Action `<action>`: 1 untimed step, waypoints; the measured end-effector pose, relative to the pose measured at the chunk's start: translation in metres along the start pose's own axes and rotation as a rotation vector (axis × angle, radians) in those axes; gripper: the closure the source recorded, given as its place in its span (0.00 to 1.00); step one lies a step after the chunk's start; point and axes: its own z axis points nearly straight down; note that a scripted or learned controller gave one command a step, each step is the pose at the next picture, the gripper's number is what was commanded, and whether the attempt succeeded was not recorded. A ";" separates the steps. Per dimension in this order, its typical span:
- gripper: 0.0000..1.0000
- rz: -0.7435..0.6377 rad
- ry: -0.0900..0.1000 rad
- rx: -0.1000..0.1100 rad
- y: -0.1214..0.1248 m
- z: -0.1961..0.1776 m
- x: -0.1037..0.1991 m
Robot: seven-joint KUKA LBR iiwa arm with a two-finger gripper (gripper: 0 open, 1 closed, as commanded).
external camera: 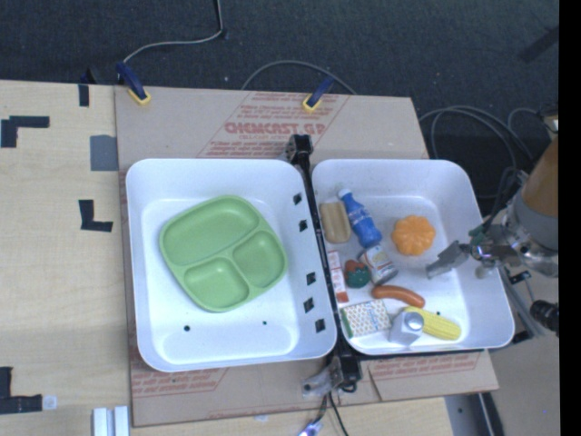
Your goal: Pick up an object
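Observation:
The right bin (454,178) holds several small objects. Among them are an orange fruit (414,235), a blue bottle (359,218), a tan oblong piece (334,222), a red sausage (398,293), a yellow corn cob (441,327), a grey cup (406,325), a checkered packet (365,318) and a small can (377,265). My gripper (458,251) hovers over the right side of this bin, just right of the orange fruit. It is open, with nothing between its fingers.
A green divided plate (223,252) lies in the left bin (145,243). Both bins rest on a cardboard sheet (263,125) held by clamps at the back. Cables run behind and to the right of the bins.

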 end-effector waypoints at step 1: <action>0.00 -0.002 0.001 0.000 0.074 0.046 0.013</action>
